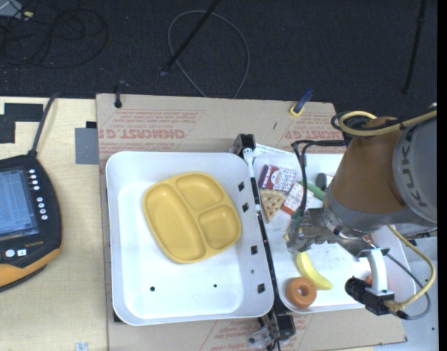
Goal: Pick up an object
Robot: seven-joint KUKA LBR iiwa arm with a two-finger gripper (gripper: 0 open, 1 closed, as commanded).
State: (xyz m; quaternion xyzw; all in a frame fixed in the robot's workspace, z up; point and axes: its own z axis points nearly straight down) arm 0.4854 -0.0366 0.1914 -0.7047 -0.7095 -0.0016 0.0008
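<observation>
At the far left of the worktop (69, 291) lies a control pendant (18, 218) with a lit screen, well apart from the bins. Next comes the left bin (135, 298), which holds a yellow divided plate (190, 216) lying flat near its middle. Past the divider, the right bin (333, 307) carries the likely targets: a packet of crackers (276, 189) towards the bin's far side, and towards its near edge a banana (312, 270) with a small brown doughnut (303, 292) just beside its lower end. The arm (373, 185) comes in from the right and hangs over this bin, its orange band covering much of the bin's middle. The pincer (309, 234) sits low at the arm's left end, between the packet and the banana, and whether its tips are spread or closed cannot be told from here; nothing is visibly held between them. The banana lies just below the pincer in the picture, that is, towards the near edge, with its long axis running diagonally from upper left to lower right. Judging from that, a grasp on the banana would call for a short shift towards the near edge and a closing direction set across that diagonal.
</observation>
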